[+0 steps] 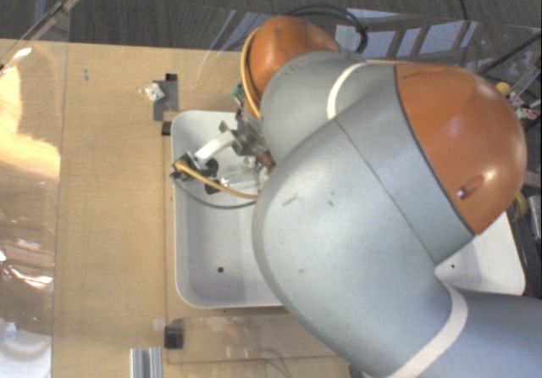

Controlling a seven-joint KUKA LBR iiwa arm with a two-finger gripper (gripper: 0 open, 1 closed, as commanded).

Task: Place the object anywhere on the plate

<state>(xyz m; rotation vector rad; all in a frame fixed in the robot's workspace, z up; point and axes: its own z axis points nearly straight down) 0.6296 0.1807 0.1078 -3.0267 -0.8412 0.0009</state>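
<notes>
Over one white bin (193, 279) leans one grey arm (356, 224); its gripper (247, 146) sits near the bin's far end, whether spread or closed I cannot tell

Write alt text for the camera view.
A large grey and orange robot arm reaches in from the right, its hand down in the far end of a shallow white bin. The bin sits on a pale wooden bench.
</notes>
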